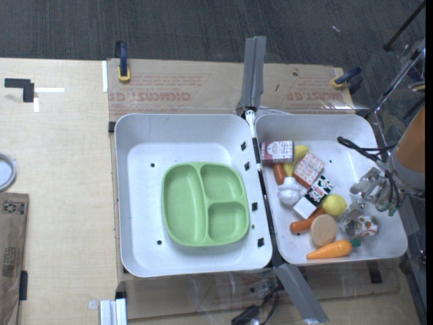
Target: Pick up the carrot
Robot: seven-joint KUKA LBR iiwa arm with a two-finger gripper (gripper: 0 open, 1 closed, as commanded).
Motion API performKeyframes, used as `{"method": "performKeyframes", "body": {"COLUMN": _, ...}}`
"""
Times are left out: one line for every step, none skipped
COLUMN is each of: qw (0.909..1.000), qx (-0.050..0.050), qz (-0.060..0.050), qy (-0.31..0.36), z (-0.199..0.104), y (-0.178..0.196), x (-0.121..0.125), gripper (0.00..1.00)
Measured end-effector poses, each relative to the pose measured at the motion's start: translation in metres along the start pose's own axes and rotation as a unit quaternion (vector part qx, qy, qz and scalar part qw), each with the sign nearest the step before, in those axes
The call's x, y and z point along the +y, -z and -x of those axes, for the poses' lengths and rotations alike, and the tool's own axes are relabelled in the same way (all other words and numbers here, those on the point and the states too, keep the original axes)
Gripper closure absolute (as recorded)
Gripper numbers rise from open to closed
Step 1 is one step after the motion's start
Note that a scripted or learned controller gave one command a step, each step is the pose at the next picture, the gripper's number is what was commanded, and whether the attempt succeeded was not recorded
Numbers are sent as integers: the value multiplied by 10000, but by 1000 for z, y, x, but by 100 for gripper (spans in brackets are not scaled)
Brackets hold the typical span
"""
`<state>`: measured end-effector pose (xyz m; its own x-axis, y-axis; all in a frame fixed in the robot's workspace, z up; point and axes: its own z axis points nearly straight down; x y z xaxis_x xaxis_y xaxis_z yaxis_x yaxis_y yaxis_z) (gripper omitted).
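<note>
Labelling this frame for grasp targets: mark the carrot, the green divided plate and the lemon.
carrot (329, 250), camera view, middle of its orange body.
green divided plate (169, 202), camera view, left compartment floor.
lemon (334, 204), camera view, centre of its yellow skin.

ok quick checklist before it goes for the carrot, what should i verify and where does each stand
1. Carrot in view: ok, it lies along the near wall of the right bin, tip pointing left.
2. Carrot top uncovered: ok, nothing lies on it.
3. Room around it: not ok, the tan round piece sits right against its upper side.
4. Gripper near target: not ok, it sits up and to the right of the carrot, not over it.
5. Fingers ready to grasp: cannot tell.
6. Gripper free of other items: cannot tell.
</note>
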<state>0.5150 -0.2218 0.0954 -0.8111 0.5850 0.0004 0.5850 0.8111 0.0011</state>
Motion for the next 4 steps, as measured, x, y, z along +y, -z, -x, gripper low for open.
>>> {"method": "performKeyframes", "body": {"qw": 9905, "qx": 2, "qz": -3, "qy": -1373, "z": -54, "y": -4, "x": 32, "gripper": 0}}
{"method": "performKeyframes", "body": {"qw": 9973, "qx": 0, "qz": -2, "qy": -729, "z": -57, "y": -4, "x": 16, "gripper": 0}}
{"method": "performKeyframes", "body": {"qw": 9918, "qx": -7, "qz": -3, "qy": -1281, "z": -49, "y": -4, "x": 68, "gripper": 0}}
{"method": "performKeyframes", "body": {"qw": 9746, "qx": -7, "qz": -6, "qy": -2241, "z": -86, "y": 65, "x": 57, "gripper": 0}}
